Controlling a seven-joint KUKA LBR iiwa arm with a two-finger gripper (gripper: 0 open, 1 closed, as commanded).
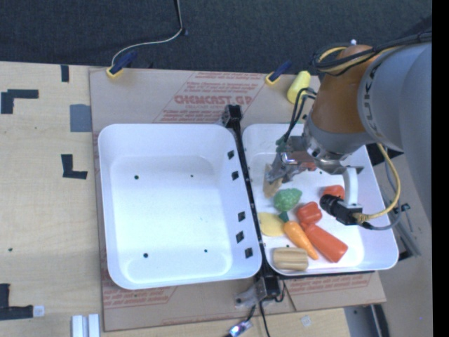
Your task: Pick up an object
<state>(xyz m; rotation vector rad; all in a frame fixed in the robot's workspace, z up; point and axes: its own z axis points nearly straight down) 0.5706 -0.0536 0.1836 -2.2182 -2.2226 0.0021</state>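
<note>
My gripper (280, 173) hangs low over the upper left part of the right bin (372, 258). Just under its tip lies a small tan object (271, 186), partly hidden by the gripper. Below that sit a green broccoli-like piece (287, 200), a red pepper (308, 213), an orange carrot (300, 236) and a red-orange oblong piece (327, 244). A yellow lemon-like piece (270, 224) lies against the bin's left wall. A tan roll (290, 259) rests at the front edge. Another red piece (334, 190) shows beside the arm's wrist.
The left bin (112, 153) stands beside the right one, with a black divider (242, 188) between them. The orange-banded arm (344, 111) covers the right bin's back right part. A black cable fitting (338, 208) hangs over the bin's right side.
</note>
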